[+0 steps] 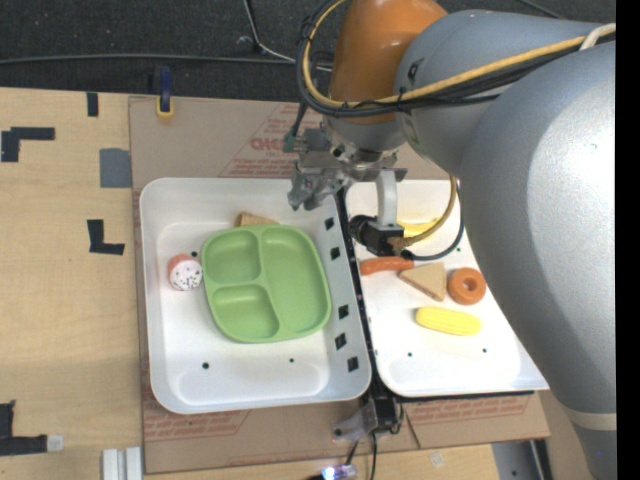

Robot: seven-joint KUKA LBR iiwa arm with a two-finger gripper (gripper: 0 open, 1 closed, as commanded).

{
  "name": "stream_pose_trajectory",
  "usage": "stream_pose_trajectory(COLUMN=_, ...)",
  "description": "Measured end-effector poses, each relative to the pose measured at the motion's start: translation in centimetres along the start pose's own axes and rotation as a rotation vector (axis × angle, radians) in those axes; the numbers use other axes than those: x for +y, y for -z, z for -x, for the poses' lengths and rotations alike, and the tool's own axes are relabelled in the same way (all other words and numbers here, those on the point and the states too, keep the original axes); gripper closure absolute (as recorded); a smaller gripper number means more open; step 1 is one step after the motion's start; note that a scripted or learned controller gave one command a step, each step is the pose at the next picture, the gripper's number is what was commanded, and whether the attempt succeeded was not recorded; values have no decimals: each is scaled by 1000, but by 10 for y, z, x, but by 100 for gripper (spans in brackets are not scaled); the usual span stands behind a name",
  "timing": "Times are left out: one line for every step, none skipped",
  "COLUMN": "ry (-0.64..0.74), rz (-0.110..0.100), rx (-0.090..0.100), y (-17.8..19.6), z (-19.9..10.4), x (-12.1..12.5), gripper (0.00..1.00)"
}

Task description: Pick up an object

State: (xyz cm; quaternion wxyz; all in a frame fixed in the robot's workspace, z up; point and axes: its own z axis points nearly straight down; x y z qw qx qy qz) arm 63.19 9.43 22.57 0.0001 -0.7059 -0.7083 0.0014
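Two white bins sit side by side on the bench. The left bin (165,368) holds a big green plate (267,282) with three parts. The plate fills much of the middle of that bin and comes close to the wall that the two bins share. A small round white thing with red dots (185,273) lies just beside the plate's left edge. A tan piece (255,220) peeks out from behind the plate's top edge. The front of the left bin and its left side have bare floor.

The right bin (450,373) holds an orange carrot (385,265), a tan wedge (427,282), a brown ring like a donut (466,286) and a yellow piece like corn (447,320). They lie close together in the middle, with bare floor in front of them.

The gripper (318,190) hangs over the back of the left bin, near the shared wall, above the plate's far edge. It is dark and looks small here, so I cannot tell how it is set. Nothing seems to be in it.
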Motion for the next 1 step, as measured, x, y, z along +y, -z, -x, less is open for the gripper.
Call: stream_pose_trajectory(ry=0, rz=1, rx=0, y=1, z=0, x=0, gripper=0)
